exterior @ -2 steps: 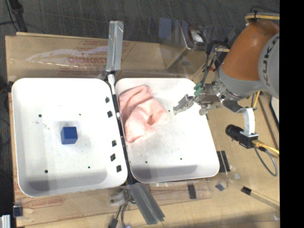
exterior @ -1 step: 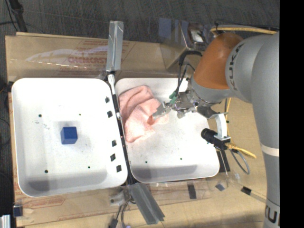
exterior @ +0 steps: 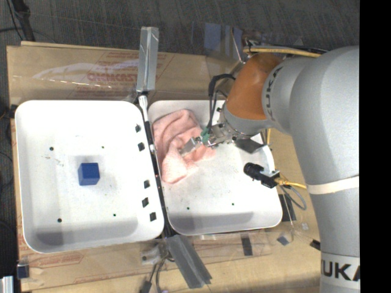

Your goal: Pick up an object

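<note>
The camera view shows a pink cloth (exterior: 177, 142) crumpled in the right bin (exterior: 226, 215), against that bin's left wall at its far end, its long axis running from the near-left up toward the far corner. A blue cube (exterior: 89, 173) sits alone in the left bin (exterior: 36, 182), well apart. The gripper (exterior: 194, 143) is down on the cloth's right part, touching it; how far the jaws stand apart cannot be told.
</note>
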{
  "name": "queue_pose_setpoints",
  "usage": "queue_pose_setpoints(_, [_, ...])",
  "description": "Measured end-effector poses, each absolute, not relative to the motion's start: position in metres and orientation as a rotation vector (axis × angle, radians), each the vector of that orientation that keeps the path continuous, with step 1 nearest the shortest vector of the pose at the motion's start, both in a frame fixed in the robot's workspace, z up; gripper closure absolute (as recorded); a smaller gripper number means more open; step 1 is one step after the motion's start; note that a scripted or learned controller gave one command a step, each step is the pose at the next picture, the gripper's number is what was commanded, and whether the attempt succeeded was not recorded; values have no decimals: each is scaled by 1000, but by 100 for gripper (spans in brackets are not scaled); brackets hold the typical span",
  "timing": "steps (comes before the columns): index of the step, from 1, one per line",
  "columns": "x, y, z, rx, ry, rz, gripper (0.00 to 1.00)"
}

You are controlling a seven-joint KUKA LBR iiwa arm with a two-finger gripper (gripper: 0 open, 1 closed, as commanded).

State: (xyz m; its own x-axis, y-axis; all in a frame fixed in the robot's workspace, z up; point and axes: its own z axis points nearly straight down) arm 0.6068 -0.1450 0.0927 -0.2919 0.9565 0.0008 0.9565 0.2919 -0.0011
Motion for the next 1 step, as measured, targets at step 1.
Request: queue_pose_setpoints(1, [607,-145,103,-1863,-2527,1,100])
